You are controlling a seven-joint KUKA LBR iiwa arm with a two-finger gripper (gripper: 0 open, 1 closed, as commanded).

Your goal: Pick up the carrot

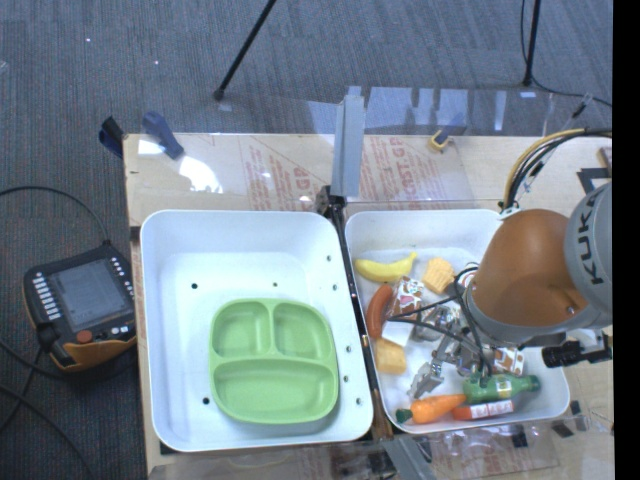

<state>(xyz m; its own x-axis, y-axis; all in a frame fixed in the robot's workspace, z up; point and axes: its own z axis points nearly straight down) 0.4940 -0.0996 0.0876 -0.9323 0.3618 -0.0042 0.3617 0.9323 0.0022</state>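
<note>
Jaws: we log them low in the right bin (520, 223), metal fingers (432, 373) splayed apart with nothing between them, hanging just above the clutter near the bin's front edge. Gripper (445, 360) midpoint sits just up from the target.

Carrot (437, 409): orange, with a green stub at one end; lies flat against the right bin's front wall, toward its front-left corner. Long axis runs roughly along that front wall, tilted slightly; green stub points to the bin's left wall, tapering end toward the green bottle (500, 387), which it nearly touches.

Relation: we judge the carrot lies just frontward of the jaws and a little below, close by; the coming move is a short drop toward the front wall, jaws set across the long axis.

Neighbours: sausage (377, 310), banana (385, 267), cheese wedge (390, 356).

Left bin (160, 268): green divided plate (272, 361).
</note>
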